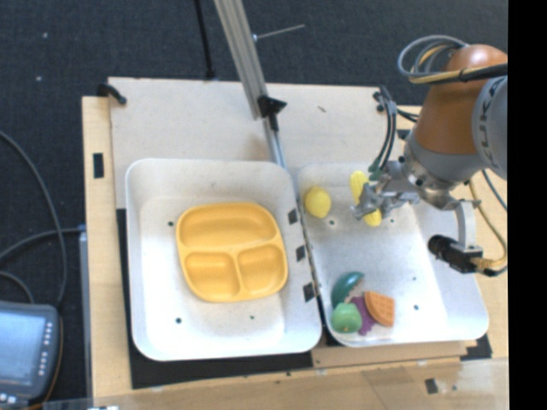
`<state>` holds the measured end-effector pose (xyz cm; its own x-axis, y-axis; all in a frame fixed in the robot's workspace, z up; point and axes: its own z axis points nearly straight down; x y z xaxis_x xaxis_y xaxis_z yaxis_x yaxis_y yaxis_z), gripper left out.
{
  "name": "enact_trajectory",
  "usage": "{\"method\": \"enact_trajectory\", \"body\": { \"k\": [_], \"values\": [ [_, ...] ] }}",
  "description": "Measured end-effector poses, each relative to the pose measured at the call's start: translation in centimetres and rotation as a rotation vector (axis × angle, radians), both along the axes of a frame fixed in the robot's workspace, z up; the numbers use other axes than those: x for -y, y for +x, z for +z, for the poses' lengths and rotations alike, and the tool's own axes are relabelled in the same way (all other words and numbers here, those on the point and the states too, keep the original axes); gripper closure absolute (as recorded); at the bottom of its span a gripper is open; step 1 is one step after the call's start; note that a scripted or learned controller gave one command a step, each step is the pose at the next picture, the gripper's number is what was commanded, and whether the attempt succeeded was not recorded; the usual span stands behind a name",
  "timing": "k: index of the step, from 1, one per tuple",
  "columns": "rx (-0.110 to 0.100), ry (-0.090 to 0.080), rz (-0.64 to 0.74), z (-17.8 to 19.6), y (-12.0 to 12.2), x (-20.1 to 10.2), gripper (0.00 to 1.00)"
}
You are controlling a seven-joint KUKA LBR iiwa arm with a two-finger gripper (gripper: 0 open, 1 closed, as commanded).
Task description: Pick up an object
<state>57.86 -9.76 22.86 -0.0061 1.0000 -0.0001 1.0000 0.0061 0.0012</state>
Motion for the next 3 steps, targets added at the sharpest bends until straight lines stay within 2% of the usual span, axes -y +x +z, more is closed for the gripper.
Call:
{"method": "enact_trajectory", "body": {
  "k": [1,3],
  "values": [
    [0.0,0.003,0.003,0.3,0.3,-6.1,1.0],
    [0.0,0.001,0.001,1.0,1.1,-15.3,1.0]
  ]
}}
